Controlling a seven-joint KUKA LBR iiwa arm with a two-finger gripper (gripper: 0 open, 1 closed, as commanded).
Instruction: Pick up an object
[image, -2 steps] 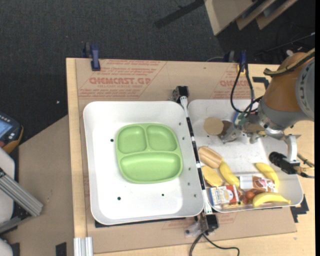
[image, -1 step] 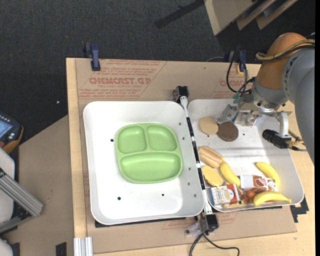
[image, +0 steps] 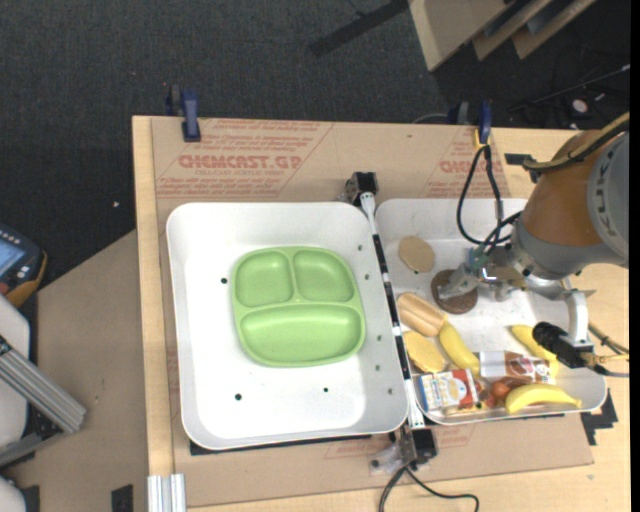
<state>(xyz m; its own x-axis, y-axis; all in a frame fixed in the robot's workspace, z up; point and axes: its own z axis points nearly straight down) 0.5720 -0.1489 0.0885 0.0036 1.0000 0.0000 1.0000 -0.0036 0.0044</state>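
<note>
Two white bins (image: 200, 300), hand (image: 470, 285) low over right one.

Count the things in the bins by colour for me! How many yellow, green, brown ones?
Yellow: 4, three bananas and a yellow slice
Green: 1, the plate
Brown or tan: 3, a round cookie, a hot dog bun, a dark brown disc
Mixed colours: 2, a carton and a small packet
Total: 10
</note>
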